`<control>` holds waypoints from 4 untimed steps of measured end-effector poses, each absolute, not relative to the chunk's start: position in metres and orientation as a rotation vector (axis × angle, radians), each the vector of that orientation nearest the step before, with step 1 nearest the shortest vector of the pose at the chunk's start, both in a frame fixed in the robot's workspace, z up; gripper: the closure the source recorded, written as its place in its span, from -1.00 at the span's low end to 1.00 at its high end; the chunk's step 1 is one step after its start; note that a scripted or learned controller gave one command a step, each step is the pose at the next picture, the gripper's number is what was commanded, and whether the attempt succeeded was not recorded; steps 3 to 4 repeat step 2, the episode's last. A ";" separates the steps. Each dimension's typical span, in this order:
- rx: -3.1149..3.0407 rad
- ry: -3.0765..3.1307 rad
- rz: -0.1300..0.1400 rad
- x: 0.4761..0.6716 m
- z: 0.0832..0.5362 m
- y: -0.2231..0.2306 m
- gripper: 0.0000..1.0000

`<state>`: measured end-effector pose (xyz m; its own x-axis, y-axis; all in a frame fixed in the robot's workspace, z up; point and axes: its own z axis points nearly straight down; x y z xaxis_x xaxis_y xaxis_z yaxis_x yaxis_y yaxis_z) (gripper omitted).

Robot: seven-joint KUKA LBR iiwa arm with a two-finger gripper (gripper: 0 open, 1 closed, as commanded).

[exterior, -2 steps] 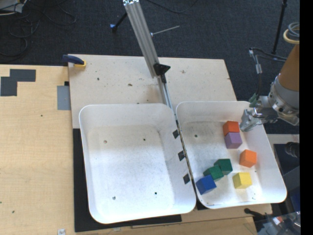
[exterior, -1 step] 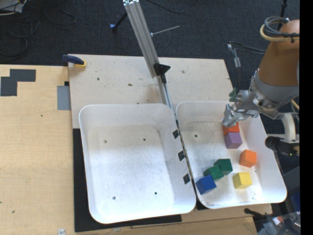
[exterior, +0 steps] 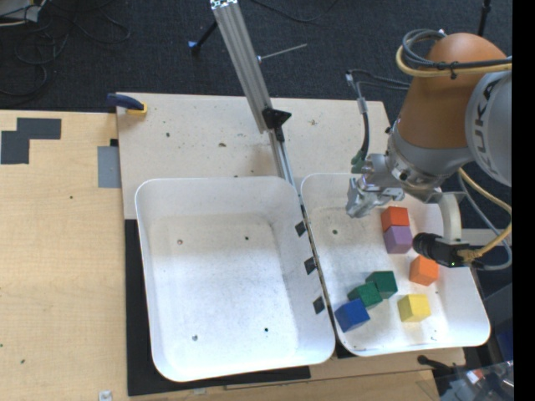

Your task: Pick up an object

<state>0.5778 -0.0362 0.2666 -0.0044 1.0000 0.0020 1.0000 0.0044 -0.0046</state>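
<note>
Because the right bin (exterior: 468, 328) holds small rigid blocks, each should handle light and stiff — grip across two flat faces. From the gripper (exterior: 361, 205) (whether open or closed cannot be told, nothing visibly held), the purple block (exterior: 398, 239) sits at 4 o'clock; being cube-like, it has no long axis — its faces are slightly rotated.

One fixed cam, high above bench, looking down at a slant. Takes in both shallow white plastic bins (exterior: 226, 357) whole, mid-range, not close. Grey arm w/ orange band (exterior: 456, 98) enters from frame right.
</note>
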 end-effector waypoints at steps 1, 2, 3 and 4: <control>-2.216 -2.223 0.003 0.596 0.250 0.006 1.00; -2.217 -2.223 0.001 0.616 0.245 0.049 1.00; -2.217 -2.223 0.001 0.616 0.245 0.049 1.00; -2.217 -2.223 0.001 0.616 0.245 0.049 1.00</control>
